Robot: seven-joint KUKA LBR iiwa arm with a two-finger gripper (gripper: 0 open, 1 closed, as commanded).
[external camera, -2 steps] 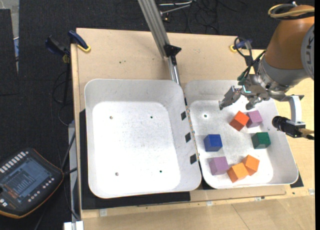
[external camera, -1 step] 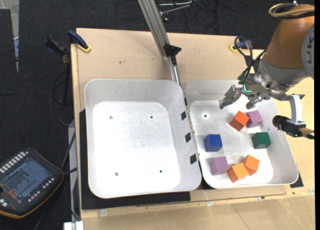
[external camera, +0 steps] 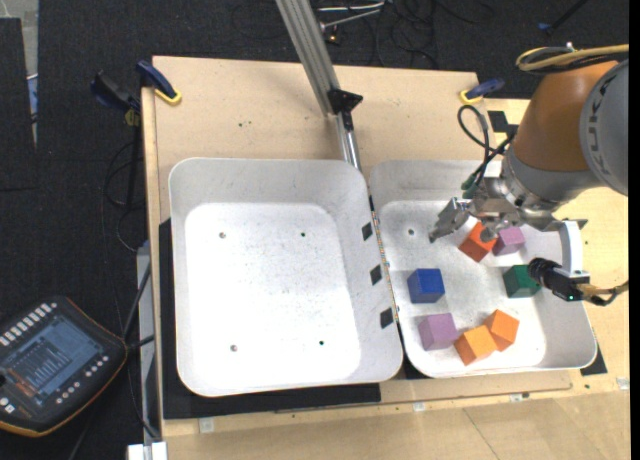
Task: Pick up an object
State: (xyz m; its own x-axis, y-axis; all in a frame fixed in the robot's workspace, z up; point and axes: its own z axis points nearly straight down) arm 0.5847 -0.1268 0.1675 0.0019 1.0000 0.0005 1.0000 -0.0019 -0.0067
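My gripper [external camera: 468, 228] hangs over the back of the right bin [external camera: 400, 210], under the grey and orange wrist. It is open. One finger [external camera: 443, 225] points down to the left, and the other sits by a red-orange block [external camera: 477, 244]. That block lies just beneath the gripper, touching a pale purple block [external camera: 511, 240] on its right. Nothing is held between the fingers. Also in this bin are a blue cube [external camera: 426, 284], a green block [external camera: 521, 280], a purple block [external camera: 436, 330] and two orange blocks [external camera: 475, 345] [external camera: 503, 327].
The left bin [external camera: 262, 273] sits beside the right one, their rims meeting near the middle. A slanted metal pole [external camera: 310, 43] comes down from the back to the bins' junction. A cable and black connector [external camera: 560, 283] trail off the wrist over the right rim.
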